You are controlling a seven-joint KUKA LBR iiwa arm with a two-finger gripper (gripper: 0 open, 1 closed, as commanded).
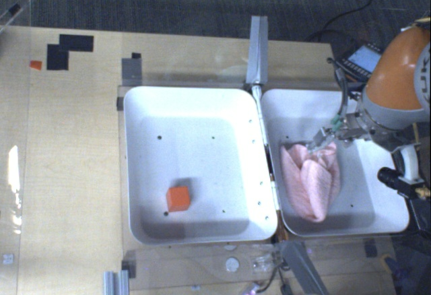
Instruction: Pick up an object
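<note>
A crumpled pink cloth lies in the right bin, against its left wall. My gripper reaches in from the right and sits right at the cloth's upper end, which rises in a narrow peak toward it. Whether the cloth is gripped is too small to make out. A small orange block rests on the floor of the left bin, near its front left, far from the gripper.
A metal divider post stands at the back between the two bins. The grey and orange arm hangs over the right bin's back right corner. Black and orange markers lie on the bench at far left.
</note>
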